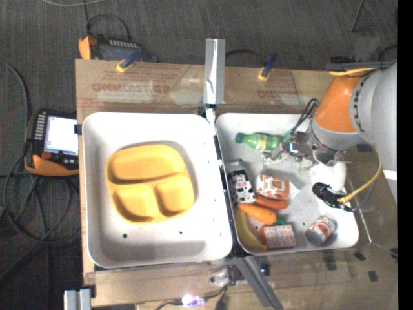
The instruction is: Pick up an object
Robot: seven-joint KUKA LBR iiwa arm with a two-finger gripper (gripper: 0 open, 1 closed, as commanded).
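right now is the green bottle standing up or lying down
Lying down: the green bottle rests on its side in the right bin, cap toward the left bin.

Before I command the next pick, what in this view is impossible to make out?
- Claw: in the camera view, blurred and dark against the arm; grip state unreadable.
- Green bottle: its right end merges into the claw, so contact is unclear.
- Banana: partly covered by the carrot.
- Can: label too small to read.

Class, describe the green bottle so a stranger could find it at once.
Look in the right bin. Near its far edge, beside the gripper, lies the bottle on its side. It is the one green thing there; the carrot is orange.
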